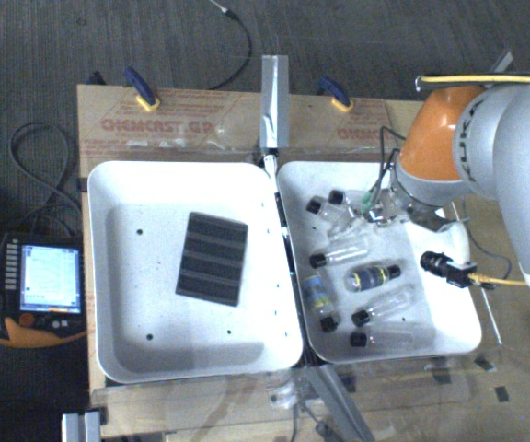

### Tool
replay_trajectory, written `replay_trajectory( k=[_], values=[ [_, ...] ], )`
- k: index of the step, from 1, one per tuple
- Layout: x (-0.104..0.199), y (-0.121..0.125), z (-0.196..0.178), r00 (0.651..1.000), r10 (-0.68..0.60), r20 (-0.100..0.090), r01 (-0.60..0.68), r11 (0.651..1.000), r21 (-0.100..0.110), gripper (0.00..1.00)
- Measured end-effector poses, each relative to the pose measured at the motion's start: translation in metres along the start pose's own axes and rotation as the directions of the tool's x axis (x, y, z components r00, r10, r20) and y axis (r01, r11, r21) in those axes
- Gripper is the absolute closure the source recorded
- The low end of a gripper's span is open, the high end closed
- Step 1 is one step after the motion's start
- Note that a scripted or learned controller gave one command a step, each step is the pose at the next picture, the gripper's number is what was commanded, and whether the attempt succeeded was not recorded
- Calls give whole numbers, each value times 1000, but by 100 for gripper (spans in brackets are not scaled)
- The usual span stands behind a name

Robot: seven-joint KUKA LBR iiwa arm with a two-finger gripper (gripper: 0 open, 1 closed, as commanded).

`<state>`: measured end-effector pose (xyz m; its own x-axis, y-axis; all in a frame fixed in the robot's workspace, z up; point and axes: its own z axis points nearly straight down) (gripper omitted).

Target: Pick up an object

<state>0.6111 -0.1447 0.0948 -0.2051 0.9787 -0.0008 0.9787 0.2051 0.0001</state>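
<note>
A: What does the bench look like?

B: A brown cardboard-covered bench (201, 127) on dark carpet bears two shallow white bins side by side, with blue clamps (141, 87) at its far edge. An orange-cased handheld control pendant with a lit screen (37, 288) lies on the floor to the left.

A: What is in the bins?

B: The left white bin (118, 339) holds a flat dark ribbed rectangular pad (213, 258), lying slightly askew near the middle. The right white bin (458, 334) holds a scatter of small clear plastic bottles with black caps (375, 311), and one darker bottle with a yellow label (373, 277) among them.

A: And the arm?

B: The grey arm with its orange band (435, 141) reaches in from the right, over the far part of the right bin. The gripper (375, 205) sits low at the bin's upper middle, just beside the nearest clear bottles (339, 212), with the labelled bottle nearer the camera, apart from it.

A: Is it holding anything?

B: I cannot tell how it is set; the wrist hides that.
</note>
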Motion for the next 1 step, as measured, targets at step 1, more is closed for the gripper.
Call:
replay_trajectory(
  k=[1],
  values=[
    [2, 0, -9, 1000, 0, -3, 0, 1000, 0, 100]
  ],
)
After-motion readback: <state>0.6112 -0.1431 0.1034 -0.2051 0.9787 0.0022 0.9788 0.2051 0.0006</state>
